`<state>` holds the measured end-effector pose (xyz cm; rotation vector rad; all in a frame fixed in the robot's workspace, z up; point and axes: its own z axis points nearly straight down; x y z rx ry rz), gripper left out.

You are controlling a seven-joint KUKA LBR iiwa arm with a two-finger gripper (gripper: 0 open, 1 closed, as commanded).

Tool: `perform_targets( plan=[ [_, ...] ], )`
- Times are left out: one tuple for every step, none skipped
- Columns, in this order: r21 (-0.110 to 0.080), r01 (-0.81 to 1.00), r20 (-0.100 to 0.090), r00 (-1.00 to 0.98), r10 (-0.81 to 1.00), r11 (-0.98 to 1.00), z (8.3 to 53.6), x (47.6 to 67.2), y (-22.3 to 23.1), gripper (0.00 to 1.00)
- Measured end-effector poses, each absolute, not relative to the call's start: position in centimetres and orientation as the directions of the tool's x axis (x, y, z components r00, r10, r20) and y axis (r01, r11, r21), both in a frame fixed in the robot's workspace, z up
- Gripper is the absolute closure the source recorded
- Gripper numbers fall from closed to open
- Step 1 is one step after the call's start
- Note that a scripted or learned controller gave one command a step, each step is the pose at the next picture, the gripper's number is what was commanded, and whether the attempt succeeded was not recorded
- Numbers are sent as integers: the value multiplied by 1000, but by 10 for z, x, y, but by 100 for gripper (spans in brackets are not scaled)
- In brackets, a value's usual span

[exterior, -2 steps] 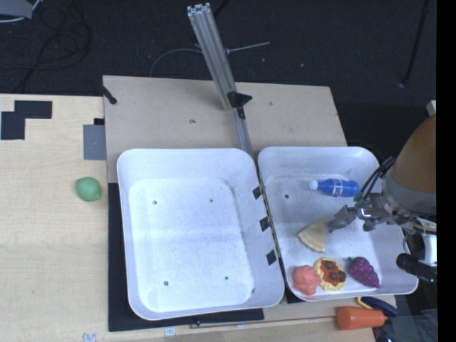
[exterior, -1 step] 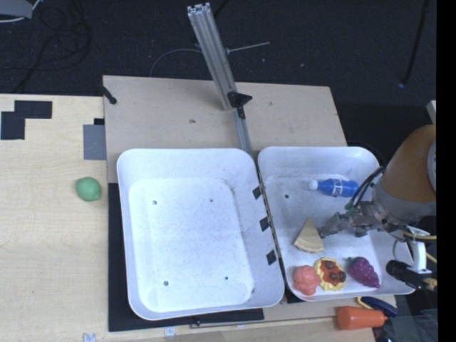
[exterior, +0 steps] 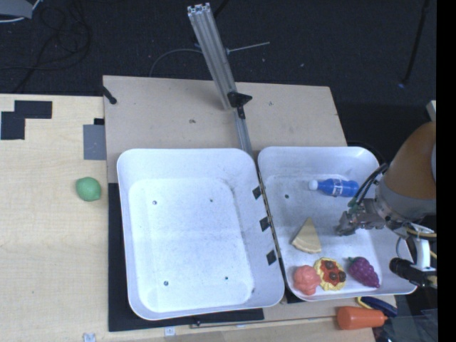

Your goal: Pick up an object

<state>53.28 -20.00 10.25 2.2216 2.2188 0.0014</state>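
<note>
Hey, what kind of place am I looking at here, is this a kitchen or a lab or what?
Most likely a robotics lab bench, not a kitchen. Two shallow white bins sit side by side, the right one holding toy food such as purple grapes and a blue bottle. The arm's gripper reaches in, and cables trail across the dark floor.

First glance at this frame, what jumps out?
The toy food clustered in the right bin: blue bottle, cheese wedge, purple grapes. The gripper sits low among them, just right of the wedge. A green ball lies alone on the bench, far left.
</note>
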Motion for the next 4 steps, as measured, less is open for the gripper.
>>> perform_targets(
  plan=[
    [3,1000,-1,-1,1000,1,150,537,-192,100],
    [4,1000,-1,0,1000,0,197,547,-192,100],
    [5,1000,-1,-1,1000,1,253,553,-184,100],
    [1,1000,1,-4,1000,4,260,548,-132,100]
  ],
)
